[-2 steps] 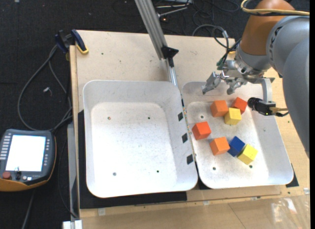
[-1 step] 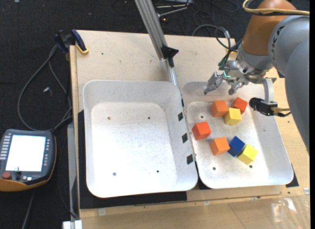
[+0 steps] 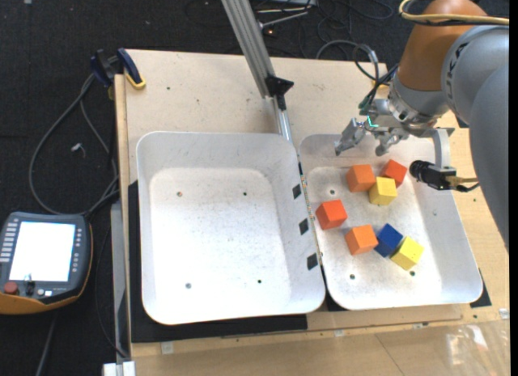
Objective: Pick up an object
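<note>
The right bin point(image 3: 453, 277) holds several small cubes. An orange cube point(image 3: 361, 177), a red-orange cube point(image 3: 395, 171) and a yellow cube point(image 3: 383, 191) cluster near its far side. Another orange-red cube point(image 3: 331, 213) lies toward the left wall. Nearer the front are an orange cube point(image 3: 361, 238), a blue cube point(image 3: 388, 239) and a yellow cube point(image 3: 407, 253). My gripper point(image 3: 366, 140) hangs over the far edge of the right bin, just behind the upper cluster, with its fingers spread and nothing between them.
The left bin point(image 3: 162, 229) lies beside the right one. A grey metal pole point(image 3: 247, 31) slants down to the gap between the bins. A teach pendant point(image 3: 40, 261) rests off the bench at left. A black cable connector point(image 3: 429, 174) hangs by the arm's wrist.
</note>
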### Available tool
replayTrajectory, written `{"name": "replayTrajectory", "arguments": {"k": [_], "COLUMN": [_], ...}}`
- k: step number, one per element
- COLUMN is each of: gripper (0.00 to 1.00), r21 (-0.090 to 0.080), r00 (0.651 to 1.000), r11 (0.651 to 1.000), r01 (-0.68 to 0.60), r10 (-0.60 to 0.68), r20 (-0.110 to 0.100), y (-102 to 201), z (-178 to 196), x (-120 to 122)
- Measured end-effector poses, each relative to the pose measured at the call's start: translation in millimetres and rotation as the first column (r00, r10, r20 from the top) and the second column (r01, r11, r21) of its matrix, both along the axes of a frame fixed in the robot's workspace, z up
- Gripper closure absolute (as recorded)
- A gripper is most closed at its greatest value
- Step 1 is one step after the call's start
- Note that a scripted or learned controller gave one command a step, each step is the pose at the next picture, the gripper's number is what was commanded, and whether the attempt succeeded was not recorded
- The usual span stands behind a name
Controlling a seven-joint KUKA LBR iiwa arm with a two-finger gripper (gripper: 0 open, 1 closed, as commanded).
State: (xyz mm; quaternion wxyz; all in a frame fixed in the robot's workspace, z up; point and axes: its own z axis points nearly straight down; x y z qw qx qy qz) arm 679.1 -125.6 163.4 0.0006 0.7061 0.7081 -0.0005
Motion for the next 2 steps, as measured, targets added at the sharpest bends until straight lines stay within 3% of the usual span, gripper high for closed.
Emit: {"name": "replayTrajectory", "arguments": {"k": [2], "gripper": [0.0], "r21": [0.0], "r00": [1.0], "r11": [1.0], "r01": [0.0], "r10": [0.0], "r20": [0.0], "y": [0.1], "z": [-0.2], "x": [0.0]}}
